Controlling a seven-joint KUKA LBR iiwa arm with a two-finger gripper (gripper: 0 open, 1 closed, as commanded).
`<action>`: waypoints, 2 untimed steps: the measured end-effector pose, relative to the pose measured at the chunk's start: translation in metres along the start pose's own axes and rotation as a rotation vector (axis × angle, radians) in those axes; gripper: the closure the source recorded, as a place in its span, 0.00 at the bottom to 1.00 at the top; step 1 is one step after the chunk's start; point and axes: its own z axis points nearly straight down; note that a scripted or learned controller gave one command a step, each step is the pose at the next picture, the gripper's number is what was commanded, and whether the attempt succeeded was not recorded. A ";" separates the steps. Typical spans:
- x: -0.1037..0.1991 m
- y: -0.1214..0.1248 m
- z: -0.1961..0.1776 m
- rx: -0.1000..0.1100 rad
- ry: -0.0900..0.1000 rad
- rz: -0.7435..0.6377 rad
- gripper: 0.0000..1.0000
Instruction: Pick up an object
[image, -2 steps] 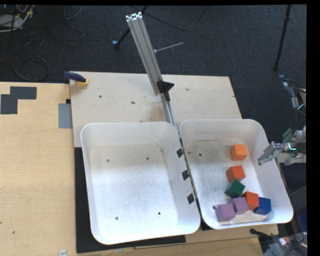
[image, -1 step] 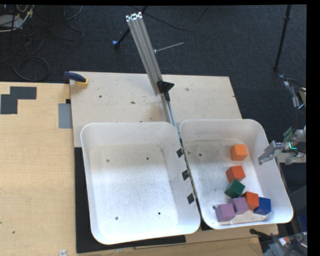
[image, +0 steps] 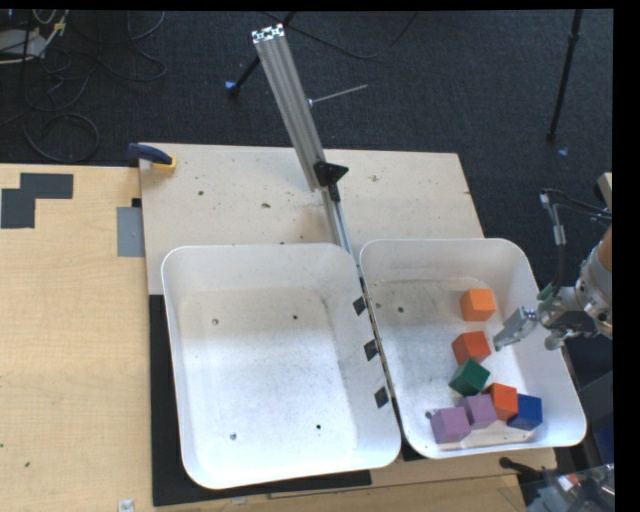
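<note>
Two shallow white bins sit side by side on a pale bench (image: 250, 190); the left bin (image: 200, 265) has a speckled floor, and the right bin (image: 440, 250) holds a group of small blocks. An orange block (image: 478, 304) lies alone toward the far right of that bin, with a darker orange-red block (image: 471, 347) just below it and a green block (image: 469, 378) touching the lower corner of the red one. Along the near wall, two purple blocks (image: 464, 417) sit side by side, followed to the right by another orange block (image: 504, 400) and a blue block (image: 526, 411), all packed closely. The gripper (image: 520, 326) reaches in over the right rim of the right bin, near the lone orange block and the orange-red block but touching neither; one grey finger (image: 513, 330) slants down toward the bin floor, and nothing is seen held. How far the claw is open cannot be told from this angle. A slanted metal rail (image: 295, 105) runs from the top of the view down to the gap between the bins, and a blue-handled clamp (image: 150, 155) rests at the bench's far left corner
</note>
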 end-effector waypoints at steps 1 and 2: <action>0.005 -0.008 0.059 -0.001 0.000 0.000 0.00; 0.003 -0.006 0.103 -0.018 -0.005 -0.002 0.00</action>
